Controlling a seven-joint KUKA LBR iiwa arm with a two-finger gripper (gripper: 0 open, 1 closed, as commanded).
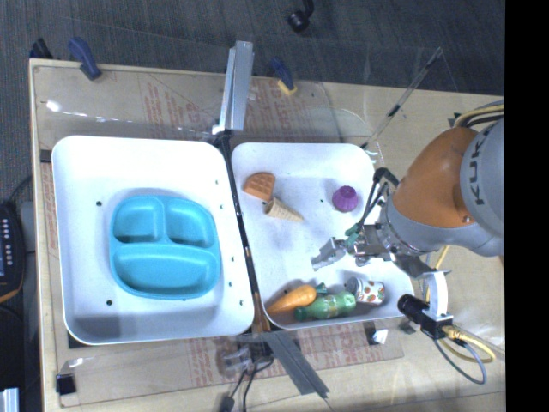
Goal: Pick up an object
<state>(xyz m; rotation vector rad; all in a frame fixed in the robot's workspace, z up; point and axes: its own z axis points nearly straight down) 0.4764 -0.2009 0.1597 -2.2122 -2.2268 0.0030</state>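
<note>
My gripper [343, 254] hangs low over the right bin [300, 163], near its right-hand middle, with the orange-banded arm [433, 191] behind it. A small purple object [346, 198] lies just beyond it toward the bin's far side. Along the near wall lie an orange carrot [292, 299], a green bottle-like toy [332, 305] and a small white piece with red spots [370, 292], all just below the gripper. An orange ice cream cone toy [269, 196] lies at the bin's far left. I see nothing held by the gripper.
The left bin [77, 170] holds a blue divided tray [165, 247]. A metal bar [234, 84] rises between the bins at the back. Blue clamps [84, 58] grip the bench's far edge. Cables [467, 350] trail at the near right.
</note>
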